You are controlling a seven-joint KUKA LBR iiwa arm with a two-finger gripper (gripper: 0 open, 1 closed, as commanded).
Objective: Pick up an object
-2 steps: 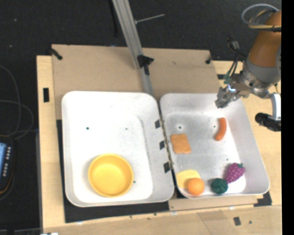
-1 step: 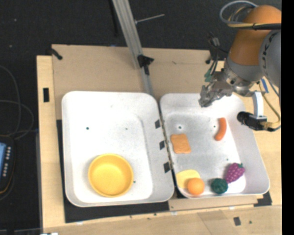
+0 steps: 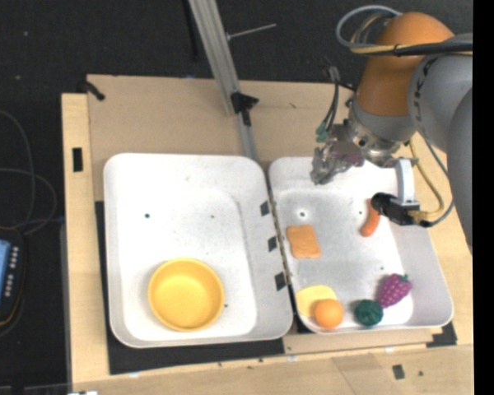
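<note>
My arm point(image 3: 445, 72) comes in from three o'clock. It is grey, with a big orange band point(image 3: 399, 60) just above my wrist. My wrist bends down and toward nine o'clock. My tool point(image 3: 325, 169) hangs at the end, pointing down. It sits near one o'clock, with wires looped around my wrist.

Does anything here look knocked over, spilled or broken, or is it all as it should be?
Nothing stands out. The yellow bowl sits upright in the left bin. In the right bin, the orange fruit, purple grapes, green piece, tan slab and carrot-like piece lie loose but inside the rim. The gripper hangs over that bin's far corner.
</note>
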